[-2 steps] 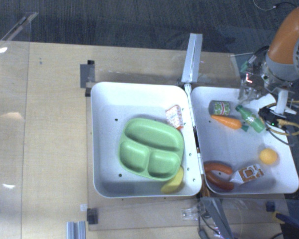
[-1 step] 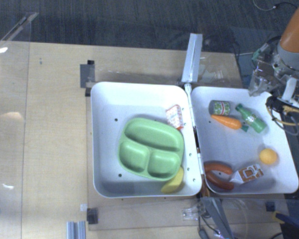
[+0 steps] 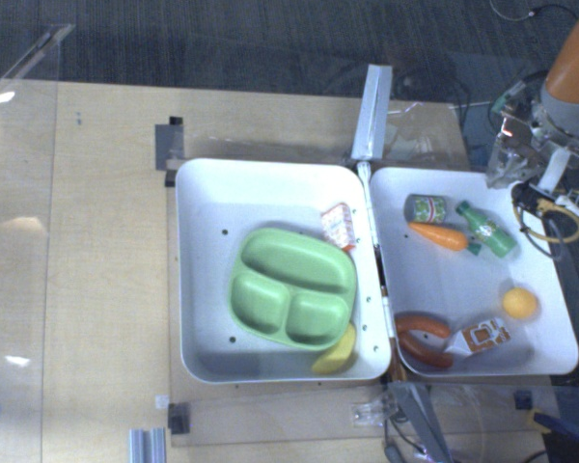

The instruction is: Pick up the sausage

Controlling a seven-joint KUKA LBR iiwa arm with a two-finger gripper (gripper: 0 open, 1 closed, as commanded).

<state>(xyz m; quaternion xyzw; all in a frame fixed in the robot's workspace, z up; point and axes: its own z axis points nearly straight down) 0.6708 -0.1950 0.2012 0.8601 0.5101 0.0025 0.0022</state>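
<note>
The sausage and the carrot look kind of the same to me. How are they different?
The sausage is dark reddish brown and fat; the carrot is bright orange and thin, narrowing to a point. The sausage curves along the near left corner of the right bin; the carrot lies nearly straight near the far side, beside a green bottle. Both are long and lie flat in the same bin.

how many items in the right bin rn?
6: can, carrot and green bottle along the far side; orange at right; sausage and small carton at the near edge.
</note>
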